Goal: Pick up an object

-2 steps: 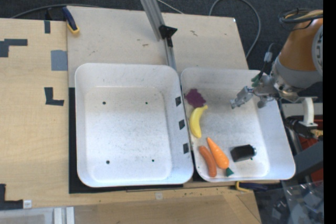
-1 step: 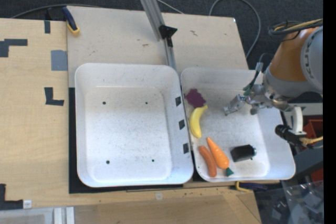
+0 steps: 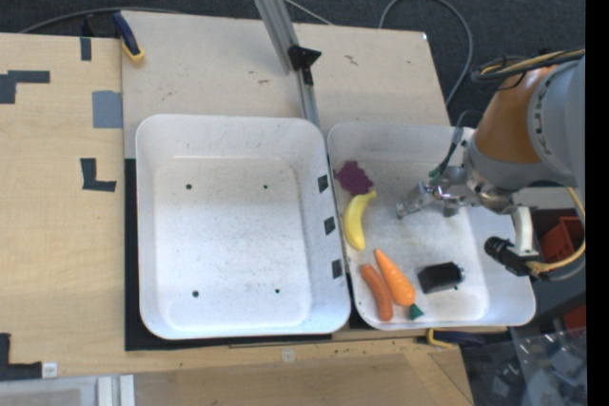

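The right bin (image 3: 404, 152) holds several toy objects. A purple piece (image 3: 354, 175) lies near its left wall, with a yellow banana (image 3: 356, 220) just below it. Two orange carrots (image 3: 394, 277) (image 3: 377, 292) lie side by side near the front. A small black block (image 3: 441, 278) rests to their right. My gripper (image 3: 415, 203) hangs over the middle of this bin, right of the banana and above the black block. Nothing shows in its grasp.
The left bin (image 3: 228, 223) sits beside the right one, with a raised rim between them. A metal pole (image 3: 271, 0) slants in from the top and ends at a black clamp. Cables run along the arm at the right.
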Available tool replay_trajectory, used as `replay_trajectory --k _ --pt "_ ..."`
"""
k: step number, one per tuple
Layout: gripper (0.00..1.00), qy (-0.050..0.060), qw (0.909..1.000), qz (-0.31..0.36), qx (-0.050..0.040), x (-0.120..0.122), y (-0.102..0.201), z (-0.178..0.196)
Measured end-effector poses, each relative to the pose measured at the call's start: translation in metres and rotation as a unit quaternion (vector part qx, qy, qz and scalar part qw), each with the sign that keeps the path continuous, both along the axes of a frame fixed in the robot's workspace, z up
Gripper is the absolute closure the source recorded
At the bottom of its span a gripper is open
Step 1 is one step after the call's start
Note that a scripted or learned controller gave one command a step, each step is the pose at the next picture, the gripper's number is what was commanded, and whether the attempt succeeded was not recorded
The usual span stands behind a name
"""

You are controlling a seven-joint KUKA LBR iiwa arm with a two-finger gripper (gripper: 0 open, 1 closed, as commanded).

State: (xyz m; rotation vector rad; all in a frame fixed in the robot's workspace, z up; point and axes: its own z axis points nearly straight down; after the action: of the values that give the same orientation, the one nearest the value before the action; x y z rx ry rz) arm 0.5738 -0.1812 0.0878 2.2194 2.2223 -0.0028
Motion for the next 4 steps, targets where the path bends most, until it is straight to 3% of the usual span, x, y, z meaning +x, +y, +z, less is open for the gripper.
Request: replay_trajectory --k 1,3,4 --pt "1.00 0.000 1.0000 0.000 0.0005 0.000 0.001 0.011" --pt "1.00 -0.003 1.0000 0.000 -0.0001 0.005 -0.012 0.129" --pt "1.00 -0.001 1.0000 0.000 0.0005 0.006 -0.011 0.153"
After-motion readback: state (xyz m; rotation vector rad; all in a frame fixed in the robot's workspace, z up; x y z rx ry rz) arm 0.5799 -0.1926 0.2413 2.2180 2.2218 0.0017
